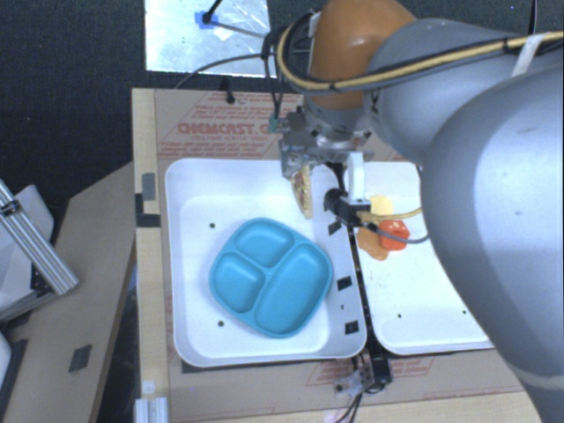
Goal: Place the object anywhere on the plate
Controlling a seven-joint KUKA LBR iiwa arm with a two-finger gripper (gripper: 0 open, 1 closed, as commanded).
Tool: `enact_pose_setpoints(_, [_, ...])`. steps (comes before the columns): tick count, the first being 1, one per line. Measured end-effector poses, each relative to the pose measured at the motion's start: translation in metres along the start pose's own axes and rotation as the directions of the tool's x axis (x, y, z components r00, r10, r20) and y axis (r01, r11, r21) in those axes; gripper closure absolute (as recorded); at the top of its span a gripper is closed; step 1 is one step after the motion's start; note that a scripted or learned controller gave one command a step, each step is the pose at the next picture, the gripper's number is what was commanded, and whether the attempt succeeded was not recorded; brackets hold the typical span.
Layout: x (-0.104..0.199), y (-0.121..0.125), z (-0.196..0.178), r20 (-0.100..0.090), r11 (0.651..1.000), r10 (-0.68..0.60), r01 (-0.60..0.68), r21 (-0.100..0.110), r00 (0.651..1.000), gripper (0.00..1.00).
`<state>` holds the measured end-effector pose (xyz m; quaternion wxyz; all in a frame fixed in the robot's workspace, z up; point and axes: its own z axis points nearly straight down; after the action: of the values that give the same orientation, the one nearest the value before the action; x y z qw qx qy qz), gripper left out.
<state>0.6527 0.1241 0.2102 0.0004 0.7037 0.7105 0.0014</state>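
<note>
Blue divided plate [271, 276] lying in the left white bin [189, 263], tilted a little in plan, three compartments showing. Tool [306, 183] hanging above that bin's far right part, just beyond the plate's upper edge, closed on a pale, mottled tan object [305, 192] (upright between the fingers, clear of the plate). Yellow, red and orange pieces [388, 227] clustered in the right bin [423, 315] near the divider, on the bench [211, 117].
</note>
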Motion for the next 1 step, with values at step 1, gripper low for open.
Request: enact_pose_setpoints(1, [0.0600, 0.0035, -0.0045, -0.002, 1.000, -0.001, 0.001, -0.001, 1.000, 1.00])
